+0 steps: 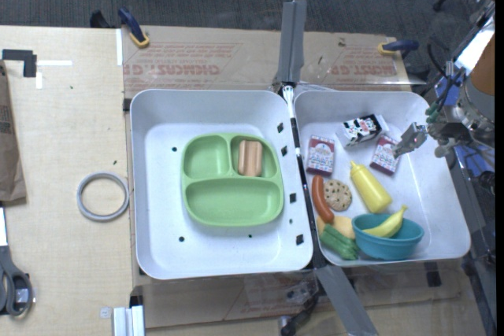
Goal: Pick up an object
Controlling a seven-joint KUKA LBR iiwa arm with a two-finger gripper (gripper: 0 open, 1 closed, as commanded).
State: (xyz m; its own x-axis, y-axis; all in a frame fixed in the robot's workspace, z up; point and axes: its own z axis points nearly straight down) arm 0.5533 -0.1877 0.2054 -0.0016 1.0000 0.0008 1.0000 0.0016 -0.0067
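Observation:
My gripper (409, 141) hangs over the right side of the right bin (441, 201), just right of and touching or nearly touching a small maroon box (384, 156). Nothing shows in its grasp. In the same bin lie a black-and-white carton (362, 128), a second maroon box (320, 154), a yellow mustard bottle (368, 187), a cookie (337, 194), a red sausage (320, 201), a green vegetable (339, 242) and a blue bowl (390, 241) with a banana (386, 223) in it.
The left bin (153, 169) holds a green divided plate (232, 197) with a hot dog (250, 157) in its upper right compartment. On the bench to the left lie a tape ring (102, 195) and scissors (12, 291). A grey divider post (291, 43) stands between the bins.

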